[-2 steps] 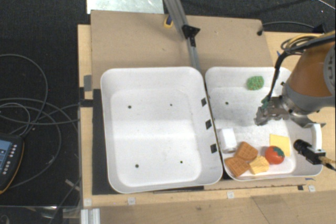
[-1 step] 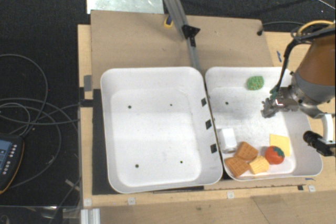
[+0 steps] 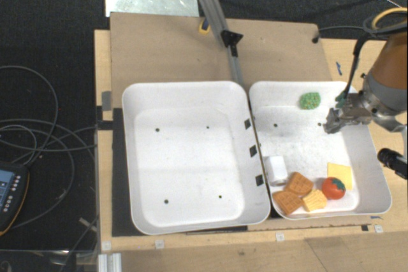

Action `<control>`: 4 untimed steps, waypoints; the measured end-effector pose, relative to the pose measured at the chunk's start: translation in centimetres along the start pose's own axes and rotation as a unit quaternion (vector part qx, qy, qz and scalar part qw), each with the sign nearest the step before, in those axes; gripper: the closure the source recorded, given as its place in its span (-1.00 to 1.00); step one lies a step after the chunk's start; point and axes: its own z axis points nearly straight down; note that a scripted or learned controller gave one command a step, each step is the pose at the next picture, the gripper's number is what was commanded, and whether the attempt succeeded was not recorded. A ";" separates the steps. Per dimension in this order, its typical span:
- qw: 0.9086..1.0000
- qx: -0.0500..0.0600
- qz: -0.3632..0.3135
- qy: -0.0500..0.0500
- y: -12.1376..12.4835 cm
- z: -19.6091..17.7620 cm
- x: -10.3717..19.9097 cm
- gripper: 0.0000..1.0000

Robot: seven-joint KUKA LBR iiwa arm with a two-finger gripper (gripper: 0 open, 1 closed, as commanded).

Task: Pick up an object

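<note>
arm enters from the right, wrist angled down over the right bin (image 3: pixel 373 165). gripper (image 3: pixel 333 125) hangs just right of the green object (image 3: pixel 310 100); grip state cannot be determined (nothing seen between its tips). no legible writing. tomato (image 3: pixel 333 187) lies well below the green object.

From my seat I see the counter (image 3: pixel 274 48), a tan board, carrying two shallow white bins side by side, their inner rims touching. The left bin (image 3: pixel 137 156) sits toward the middle; the right bin (image 3: pixel 373 185) reaches near the counter's right edge.
</note>
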 end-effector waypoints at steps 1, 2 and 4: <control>1.000 0.001 0.000 0.000 0.2 -3.2 0.0 1.00; 1.000 0.003 -0.002 0.002 1.5 -1.9 5.5 1.00; 1.000 0.001 -0.003 0.002 3.9 -3.1 15.8 1.00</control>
